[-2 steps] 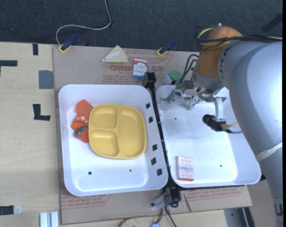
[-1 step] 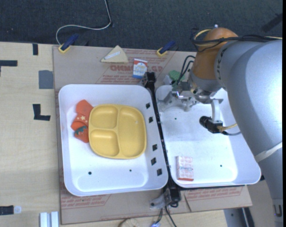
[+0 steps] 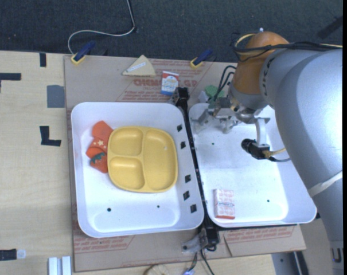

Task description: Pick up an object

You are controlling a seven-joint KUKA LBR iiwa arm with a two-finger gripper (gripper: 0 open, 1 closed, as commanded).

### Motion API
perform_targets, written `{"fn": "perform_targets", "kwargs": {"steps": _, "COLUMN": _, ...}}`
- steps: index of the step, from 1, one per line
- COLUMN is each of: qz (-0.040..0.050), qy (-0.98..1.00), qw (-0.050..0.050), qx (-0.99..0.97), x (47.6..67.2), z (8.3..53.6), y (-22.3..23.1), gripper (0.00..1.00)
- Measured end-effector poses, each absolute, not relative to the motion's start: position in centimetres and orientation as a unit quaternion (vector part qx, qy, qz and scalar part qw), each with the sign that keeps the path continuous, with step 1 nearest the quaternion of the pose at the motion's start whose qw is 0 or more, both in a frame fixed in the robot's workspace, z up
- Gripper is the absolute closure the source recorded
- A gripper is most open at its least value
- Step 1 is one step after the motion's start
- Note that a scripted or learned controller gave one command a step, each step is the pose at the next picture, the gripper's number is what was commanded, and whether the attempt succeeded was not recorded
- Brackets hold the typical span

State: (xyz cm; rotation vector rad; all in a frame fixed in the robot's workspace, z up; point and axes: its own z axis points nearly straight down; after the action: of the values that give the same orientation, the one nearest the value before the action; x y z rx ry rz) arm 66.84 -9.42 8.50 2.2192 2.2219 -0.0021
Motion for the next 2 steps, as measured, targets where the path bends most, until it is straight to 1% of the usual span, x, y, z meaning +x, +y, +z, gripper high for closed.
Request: {"fn": "perform_targets", "kwargs": {"steps": 2, "qz": -0.001, "qy": 0.707, "qw": 0.001, "qx": 0.707, "x": 66.68, "z": 8.51, "y": -9.47, "gripper": 0.0}}
